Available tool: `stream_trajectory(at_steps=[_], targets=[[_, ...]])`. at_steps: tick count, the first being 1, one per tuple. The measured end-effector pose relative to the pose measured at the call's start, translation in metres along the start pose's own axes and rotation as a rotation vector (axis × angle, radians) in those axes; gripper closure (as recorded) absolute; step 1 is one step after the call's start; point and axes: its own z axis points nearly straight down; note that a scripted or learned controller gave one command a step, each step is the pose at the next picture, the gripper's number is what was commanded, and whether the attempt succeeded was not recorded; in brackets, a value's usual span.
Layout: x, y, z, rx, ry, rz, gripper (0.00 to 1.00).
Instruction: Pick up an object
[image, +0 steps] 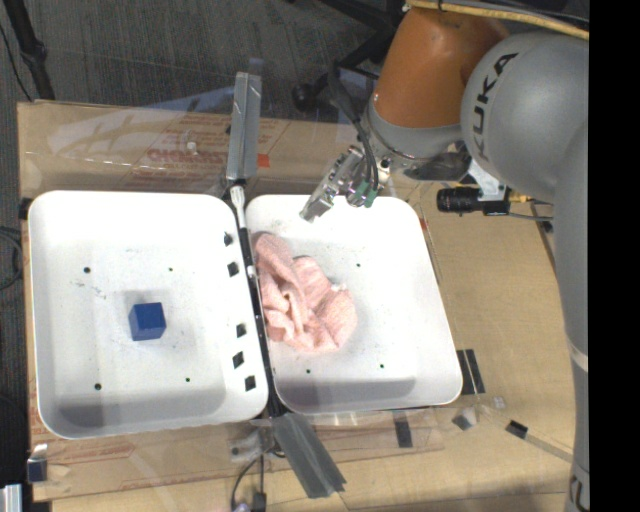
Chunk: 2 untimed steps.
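Across two bins (60, 215), one blue cube (147, 321), one pink cloth (300, 300)

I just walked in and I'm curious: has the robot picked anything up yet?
Not yet. The gripper hangs over the right bin's far edge with nothing between its fingers. The pink cloth lies in that bin, and the blue cube sits in the left bin. The whole pick is left.

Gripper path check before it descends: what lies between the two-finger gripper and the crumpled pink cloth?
In the camera view, only bare white floor of the right bin separates the two-finger gripper from the crumpled pink cloth.
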Motion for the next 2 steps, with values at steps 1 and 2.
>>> stream_trajectory(at_steps=[1,2], targets=[[0.0,0.001,-0.011,0.0,-0.002,-0.004,1.0],[-0.004,0.017,0.015,0.0,0.0,0.103,1.0]])
